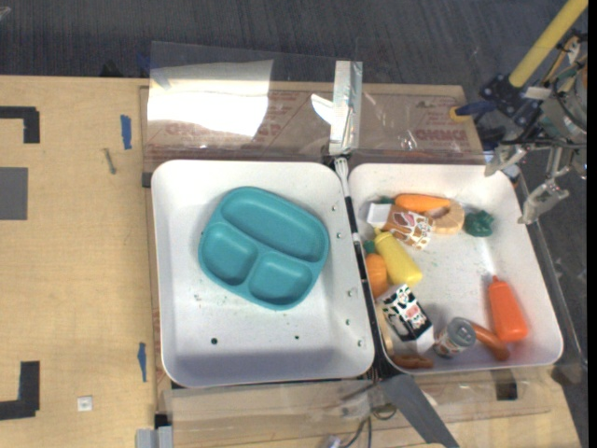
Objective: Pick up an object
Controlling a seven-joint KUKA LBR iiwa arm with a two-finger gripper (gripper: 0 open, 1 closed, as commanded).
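The right bin [536, 278] holds several toy food items. Among them are an orange carrot [424, 202], a yellow bottle [399, 258], a black-and-white carton [406, 312], a small can [454, 336], an orange bottle [506, 309] and a small green piece [478, 223]. My gripper [519, 183] hangs at the bin's back right corner, above the rim. It is open, with nothing between its fingers. The green piece lies just to its left and lower in the view.
The left bin [177, 278] bears a teal divided plate [264, 246]. A clear plastic wall [345, 110] rises behind both bins. A yellow bar [558, 28] and clamps stand at the top right by the arm. Brown bench surface [65, 250] lies to the left.
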